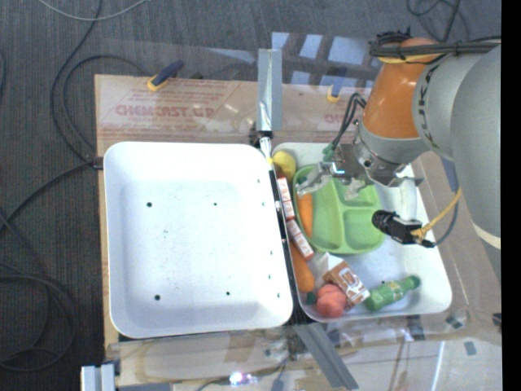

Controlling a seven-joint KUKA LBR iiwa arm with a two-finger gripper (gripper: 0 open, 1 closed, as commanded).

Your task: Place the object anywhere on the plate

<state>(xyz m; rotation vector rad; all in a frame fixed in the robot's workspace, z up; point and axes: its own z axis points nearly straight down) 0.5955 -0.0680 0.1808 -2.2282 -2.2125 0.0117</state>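
Nearest me, the peach (329, 301) and green bottle (391, 292) lie untouched in the right bin (435, 296). My gripper (342, 173) hovers over the green plate (346, 218), grip unreadable. I judge picking comes next: descend on an object.

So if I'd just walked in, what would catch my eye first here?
Probably the big grey arm with its orange band, reaching in from the right over the right bin. Beneath its wrist sits a bright green plate, with toy food crowded around it: a lemon, a carrot and a green bottle. The left bin looks stark white beside it.
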